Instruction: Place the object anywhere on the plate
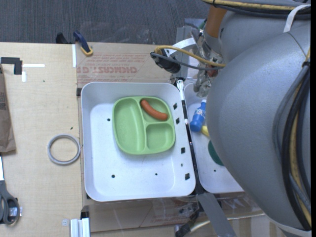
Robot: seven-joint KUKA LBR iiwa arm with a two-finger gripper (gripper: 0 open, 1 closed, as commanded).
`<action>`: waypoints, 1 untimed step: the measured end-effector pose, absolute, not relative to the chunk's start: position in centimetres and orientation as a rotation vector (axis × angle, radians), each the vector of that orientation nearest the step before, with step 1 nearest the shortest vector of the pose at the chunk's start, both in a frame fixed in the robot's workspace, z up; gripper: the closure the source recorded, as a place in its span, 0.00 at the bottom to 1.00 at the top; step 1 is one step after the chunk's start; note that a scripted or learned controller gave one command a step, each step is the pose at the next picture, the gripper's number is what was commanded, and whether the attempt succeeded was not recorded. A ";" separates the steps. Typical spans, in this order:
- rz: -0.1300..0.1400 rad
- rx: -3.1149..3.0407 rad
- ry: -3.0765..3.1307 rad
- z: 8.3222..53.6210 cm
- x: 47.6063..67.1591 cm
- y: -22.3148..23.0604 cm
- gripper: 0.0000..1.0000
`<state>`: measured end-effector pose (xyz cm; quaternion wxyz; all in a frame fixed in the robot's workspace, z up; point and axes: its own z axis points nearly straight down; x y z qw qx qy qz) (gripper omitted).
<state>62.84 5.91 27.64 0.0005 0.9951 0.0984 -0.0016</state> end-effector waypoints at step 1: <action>-0.005 3.126 0.308 27.7 62.8 5.9 0.00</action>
